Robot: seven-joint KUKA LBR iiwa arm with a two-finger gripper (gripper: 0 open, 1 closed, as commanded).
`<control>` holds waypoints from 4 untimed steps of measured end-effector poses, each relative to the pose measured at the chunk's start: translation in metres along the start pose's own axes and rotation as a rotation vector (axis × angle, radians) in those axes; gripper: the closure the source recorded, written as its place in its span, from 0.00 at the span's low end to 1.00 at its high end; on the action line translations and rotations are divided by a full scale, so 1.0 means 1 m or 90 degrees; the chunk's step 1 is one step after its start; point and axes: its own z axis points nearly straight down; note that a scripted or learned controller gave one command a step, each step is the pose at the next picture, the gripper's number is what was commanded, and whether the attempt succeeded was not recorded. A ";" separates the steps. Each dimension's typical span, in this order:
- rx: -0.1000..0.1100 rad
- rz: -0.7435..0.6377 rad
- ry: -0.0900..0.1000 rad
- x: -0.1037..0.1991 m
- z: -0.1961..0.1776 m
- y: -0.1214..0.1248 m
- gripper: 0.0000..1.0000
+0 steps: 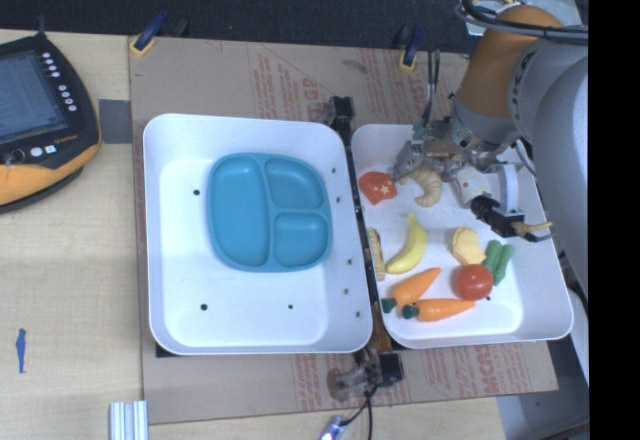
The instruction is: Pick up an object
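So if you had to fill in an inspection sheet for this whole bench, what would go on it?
Surface: wooden bench with a cardboard sheet clamped under two white bins.
Job's things: right bin holds a banana, two carrots, tomato, a red piece, a pale yellow piece, a green piece.
Clutter: left bin holds a blue divided plate.
Grippers: gripper low over the right bin's far end; grip not clear.
Cables: coil above the arm.
Surroundings: orange handheld controller, far left.
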 end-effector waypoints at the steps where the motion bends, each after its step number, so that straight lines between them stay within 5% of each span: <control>1: -0.003 0.003 -0.011 0.012 -0.003 0.000 0.00; 4: -0.002 0.003 -0.010 0.013 -0.003 0.000 0.00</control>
